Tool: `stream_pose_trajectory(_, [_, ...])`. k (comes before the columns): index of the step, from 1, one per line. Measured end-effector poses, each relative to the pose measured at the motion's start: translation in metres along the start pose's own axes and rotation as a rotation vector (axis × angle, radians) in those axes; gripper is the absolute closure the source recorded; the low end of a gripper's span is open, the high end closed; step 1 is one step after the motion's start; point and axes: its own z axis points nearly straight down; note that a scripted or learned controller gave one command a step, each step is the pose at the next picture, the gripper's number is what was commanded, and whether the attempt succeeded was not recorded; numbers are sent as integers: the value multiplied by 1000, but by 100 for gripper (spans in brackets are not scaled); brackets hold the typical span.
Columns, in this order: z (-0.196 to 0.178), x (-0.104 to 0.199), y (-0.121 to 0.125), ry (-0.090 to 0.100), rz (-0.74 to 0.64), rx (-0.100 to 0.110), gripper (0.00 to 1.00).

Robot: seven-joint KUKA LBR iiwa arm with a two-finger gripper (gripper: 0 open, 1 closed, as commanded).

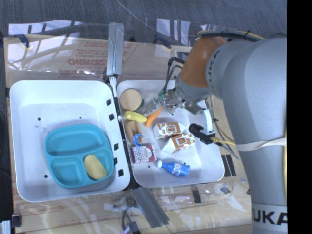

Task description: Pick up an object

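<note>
Reaching into the right bin (214,172), the gripper (163,101) hangs just above an orange carrot (153,116); its opening cannot be told.
Beside the carrot lie a banana (135,116), round wooden disc (130,100), two snack packets (168,129) and blue bottle (174,167). Left bin (29,101) holds a teal tray (73,143) with a yellow potato (95,166).

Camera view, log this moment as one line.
arm: over right bin | pincer: low by carrot | held: nothing seen | left bin: tray, yellow item
</note>
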Motion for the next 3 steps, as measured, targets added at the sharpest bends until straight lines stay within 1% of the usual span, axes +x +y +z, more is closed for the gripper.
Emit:
stream_pose_trajectory(1, [6, -1, 20, 5, -45, 12, 0])
stream_pose_trajectory(2, [-5, 0, 22, 4, -50, 10, 100])
stream_pose_trajectory(3, [-98, 62, 31, 5, -29, 4, 100])
